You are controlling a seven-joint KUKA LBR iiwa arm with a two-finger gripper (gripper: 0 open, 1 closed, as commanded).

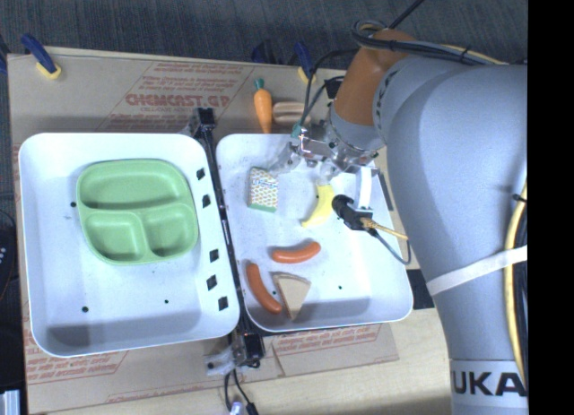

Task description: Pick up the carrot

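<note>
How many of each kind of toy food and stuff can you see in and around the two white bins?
Carrot, on the cardboard behind the right bin: 1
Sausages: 2
Banana: 1
Bread slice: 1
Checkered block: 1
Green tray, in the left bin: 1
Total: 7

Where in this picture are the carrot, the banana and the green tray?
carrot (262,108): camera view, middle of its orange body, on the board behind the right bin.
banana (320,206): camera view, middle of its yellow curve, in the right bin.
green tray (136,210): camera view, on its dividing ridge, in the left bin.
</note>
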